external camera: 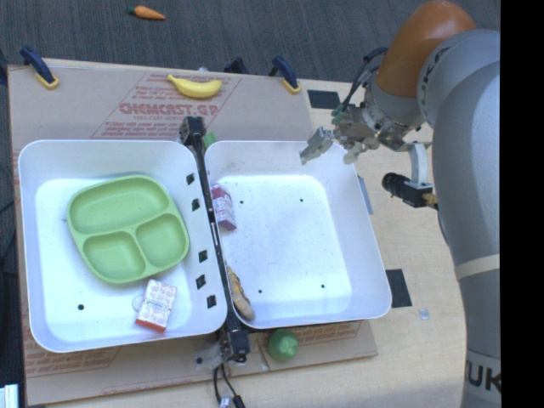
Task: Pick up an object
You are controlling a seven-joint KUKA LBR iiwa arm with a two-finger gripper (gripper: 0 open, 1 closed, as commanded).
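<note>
**Inspector:** Camera view, left to right?

**Operator:** I see a green tray [127, 226], a carton [156, 304], then a red packet [223, 206] against the right bin's [361, 262] left wall. Gripper [333, 144] hovers open, empty, at the far rim.

**Inspector:** Risk?

**Operator:** Fingers may strike that wall.

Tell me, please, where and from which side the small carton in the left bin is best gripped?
Grip the small carton across its short width, coming straight down from above. It lies flat on the left bin floor, its sides free, just below the green plate.
</note>
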